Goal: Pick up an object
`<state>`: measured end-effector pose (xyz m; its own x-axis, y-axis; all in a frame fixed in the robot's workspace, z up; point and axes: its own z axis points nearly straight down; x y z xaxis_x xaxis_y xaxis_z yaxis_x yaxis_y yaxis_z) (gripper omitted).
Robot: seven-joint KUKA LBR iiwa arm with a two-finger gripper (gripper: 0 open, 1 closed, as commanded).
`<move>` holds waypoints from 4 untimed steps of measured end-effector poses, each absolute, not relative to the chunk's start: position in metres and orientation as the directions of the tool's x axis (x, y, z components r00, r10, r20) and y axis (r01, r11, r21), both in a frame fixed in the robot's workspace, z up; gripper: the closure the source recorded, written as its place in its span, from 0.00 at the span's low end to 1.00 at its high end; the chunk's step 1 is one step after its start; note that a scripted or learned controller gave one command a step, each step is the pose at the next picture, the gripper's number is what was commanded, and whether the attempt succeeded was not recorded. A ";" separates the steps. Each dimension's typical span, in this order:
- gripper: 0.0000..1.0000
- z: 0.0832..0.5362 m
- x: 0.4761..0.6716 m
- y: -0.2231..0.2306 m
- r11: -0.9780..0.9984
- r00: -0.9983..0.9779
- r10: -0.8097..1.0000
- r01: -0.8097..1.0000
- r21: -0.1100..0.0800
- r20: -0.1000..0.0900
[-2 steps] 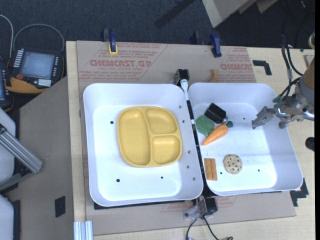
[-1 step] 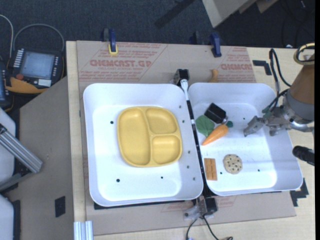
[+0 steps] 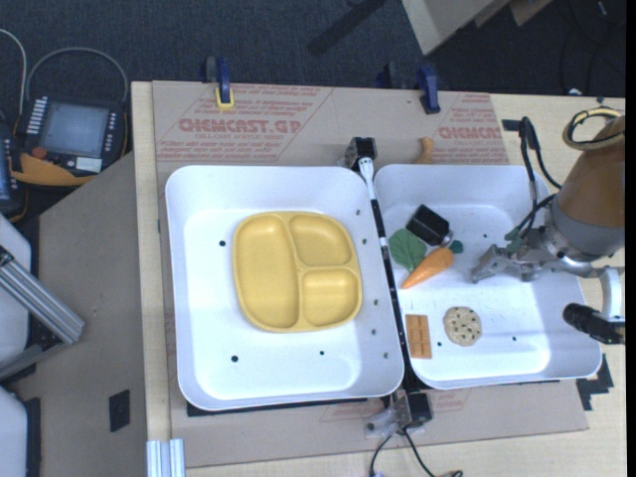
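The right bin (image 3: 517, 361) holds a toy carrot (image 3: 429, 265) with a green leafy piece (image 3: 405, 246) at its upper left. A small black block (image 3: 428, 224) lies just above them. A round cookie (image 3: 462, 325) sits lower in the bin, and an orange wafer (image 3: 418, 335) lies to its left near the bin's wall. My gripper (image 3: 487, 265) reaches in from the right, low over the bin floor. It is a short way right of the carrot's tip and above the cookie, with nothing visibly in it.
The left bin (image 3: 199, 296) holds a yellow divided plate (image 3: 296, 269). The arm's orange band (image 3: 596, 182) and grey wrist hang over the right bin's right side. Cables run along the bin's top right edge.
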<state>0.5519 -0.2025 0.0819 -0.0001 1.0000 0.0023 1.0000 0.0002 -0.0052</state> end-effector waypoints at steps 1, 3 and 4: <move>1.00 0.095 0.553 -0.203 0.000 0.000 1.000 1.000 0.001 0.000; 1.00 0.220 0.554 -0.204 0.001 -0.001 1.000 1.000 0.008 -0.004; 1.00 0.274 0.556 -0.205 0.001 -0.001 1.000 1.000 0.008 -0.004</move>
<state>0.5556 -0.2045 0.2739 -0.0009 1.0000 -0.0038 1.0000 0.0010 0.0079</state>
